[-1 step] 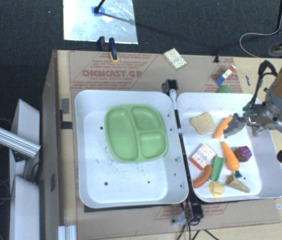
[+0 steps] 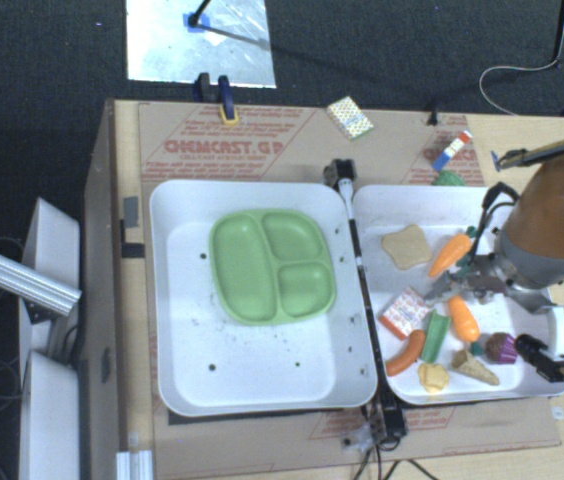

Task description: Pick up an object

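Grey metal and an orange band mark the arm, cut off at the right edge, and its two-finger gripper (image 2: 452, 286) is small and blurred over the right shallow white bin (image 2: 392, 206), so whether it is clenched or released cannot be told. Just beside it lie a glossy orange plastic carrot (image 2: 450, 253) and a short orange cylinder (image 2: 463, 320), with a tan toast-shaped slice (image 2: 406, 246) nearby. The left white bin (image 2: 177, 268) carries a smooth green three-compartment plate (image 2: 272, 265)

Smooth white plastic bins (image 2: 192, 368), matt green plastic divided plate (image 2: 272, 266), brown cardboard bench top (image 2: 262, 143), crinkled shiny foil sheet (image 2: 200, 28)
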`<state>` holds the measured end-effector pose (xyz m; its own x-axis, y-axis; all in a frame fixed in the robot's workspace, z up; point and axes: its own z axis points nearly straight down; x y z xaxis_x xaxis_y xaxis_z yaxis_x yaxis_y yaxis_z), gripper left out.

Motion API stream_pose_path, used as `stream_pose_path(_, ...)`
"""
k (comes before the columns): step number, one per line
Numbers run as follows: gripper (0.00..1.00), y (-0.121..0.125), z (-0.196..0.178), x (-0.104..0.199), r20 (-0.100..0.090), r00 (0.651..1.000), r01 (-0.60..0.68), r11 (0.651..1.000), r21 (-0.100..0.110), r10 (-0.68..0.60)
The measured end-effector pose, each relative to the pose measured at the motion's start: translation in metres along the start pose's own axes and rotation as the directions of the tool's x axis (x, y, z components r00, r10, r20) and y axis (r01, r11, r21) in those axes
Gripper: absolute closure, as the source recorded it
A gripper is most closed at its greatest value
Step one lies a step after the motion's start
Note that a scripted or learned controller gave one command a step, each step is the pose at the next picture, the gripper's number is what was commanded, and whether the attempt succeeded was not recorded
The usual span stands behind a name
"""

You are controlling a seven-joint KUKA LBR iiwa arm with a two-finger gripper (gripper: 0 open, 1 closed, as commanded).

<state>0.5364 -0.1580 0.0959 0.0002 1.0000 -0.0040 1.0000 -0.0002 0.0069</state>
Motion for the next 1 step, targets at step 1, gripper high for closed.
stream_pose_path(1, 1.00, 0.0007, -0.0099, 0.0007, -0.001, 1.000, 0.001, 1.000, -0.001, -0.001)
